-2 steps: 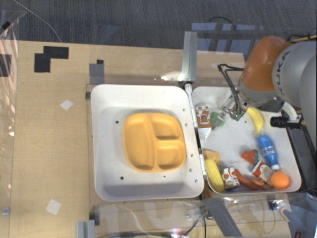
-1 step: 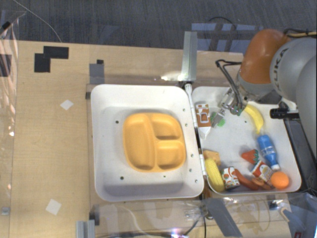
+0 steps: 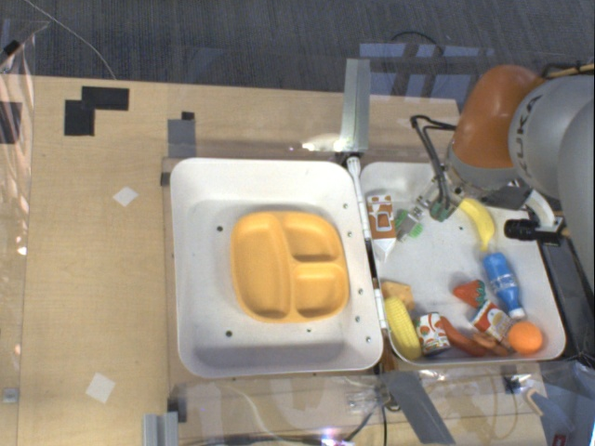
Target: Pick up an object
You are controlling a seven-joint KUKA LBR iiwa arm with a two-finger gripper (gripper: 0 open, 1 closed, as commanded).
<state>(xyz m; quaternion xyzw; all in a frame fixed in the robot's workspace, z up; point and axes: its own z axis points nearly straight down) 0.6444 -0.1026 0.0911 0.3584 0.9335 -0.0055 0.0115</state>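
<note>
The arm reaches in over the right bin from the bin's far right corner, and the gripper hangs low over the bin's far half, near its middle. Whether it is open or closed cannot be told from this slant, and nothing can be made out in its grasp. Just beside its tip, toward the bin's left edge, lies a small green object; whether the two touch is unclear.

The right bin holds a scatter of toy items. A small carton with orange print sits against the left edge in the far half. A yellow banana lies just to the right of the gripper. Nearer the right edge a blue bottle lies on its side, with a red strawberry-like piece just beside it. Along the near edge, a yellow corn cob fills the near left corner, a small can touches it, then come a reddish-brown sausage shape, a small red and white pack and an orange ball in the near right corner.

The left bin carries a yellow divided tray at its centre, with three compartments.
</note>
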